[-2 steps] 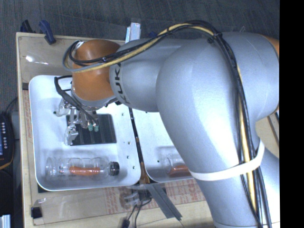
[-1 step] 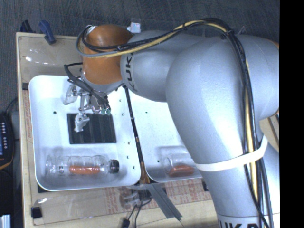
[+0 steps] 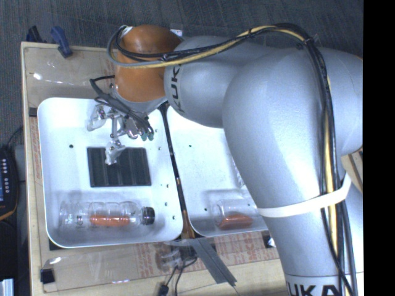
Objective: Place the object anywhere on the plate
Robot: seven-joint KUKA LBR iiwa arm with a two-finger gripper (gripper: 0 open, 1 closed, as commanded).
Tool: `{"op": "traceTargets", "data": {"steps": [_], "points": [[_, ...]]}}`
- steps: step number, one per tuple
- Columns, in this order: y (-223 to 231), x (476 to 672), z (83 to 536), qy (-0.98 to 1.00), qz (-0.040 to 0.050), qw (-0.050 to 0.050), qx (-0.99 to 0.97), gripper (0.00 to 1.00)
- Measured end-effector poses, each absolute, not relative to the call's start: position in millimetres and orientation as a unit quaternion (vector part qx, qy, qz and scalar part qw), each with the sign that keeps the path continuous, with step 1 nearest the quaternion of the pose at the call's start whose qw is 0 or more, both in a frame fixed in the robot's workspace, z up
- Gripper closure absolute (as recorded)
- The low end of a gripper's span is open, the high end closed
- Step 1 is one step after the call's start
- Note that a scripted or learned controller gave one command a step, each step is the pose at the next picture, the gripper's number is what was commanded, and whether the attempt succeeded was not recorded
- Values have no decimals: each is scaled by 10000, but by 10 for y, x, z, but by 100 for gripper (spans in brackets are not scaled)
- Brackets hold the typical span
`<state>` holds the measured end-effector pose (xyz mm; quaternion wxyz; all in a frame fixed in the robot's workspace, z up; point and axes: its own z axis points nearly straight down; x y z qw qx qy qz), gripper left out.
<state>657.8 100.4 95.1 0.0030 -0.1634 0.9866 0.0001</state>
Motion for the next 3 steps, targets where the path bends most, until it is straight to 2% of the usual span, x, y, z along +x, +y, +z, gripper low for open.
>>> {"op": "traceTargets", "data": {"steps": [1,2,3], "points": [[1379,5878,940,9862,1,-4,-1654,0],[1136,6561,943,9835,2,23,-1807,0],[1307,5614,940,9734,3,-6,-2292,0]]}}
